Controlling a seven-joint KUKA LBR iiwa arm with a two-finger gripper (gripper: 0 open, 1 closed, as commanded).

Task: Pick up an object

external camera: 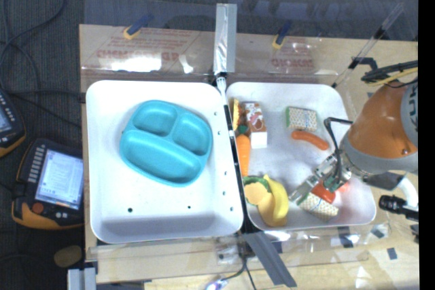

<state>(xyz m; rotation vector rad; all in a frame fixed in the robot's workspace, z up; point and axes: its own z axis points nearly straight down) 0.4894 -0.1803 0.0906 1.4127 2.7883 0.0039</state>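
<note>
Just right of the banana (275,199), the gripper (325,185) is low over a small patterned block (319,206), probably to grasp it; I cannot tell its state.

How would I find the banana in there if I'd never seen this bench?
Look in the right white bin, the one crowded with toy food, not the left one with the blue divided plate. Go to its near left corner. The banana is the curved yellow piece there, beside an orange carrot.
</note>
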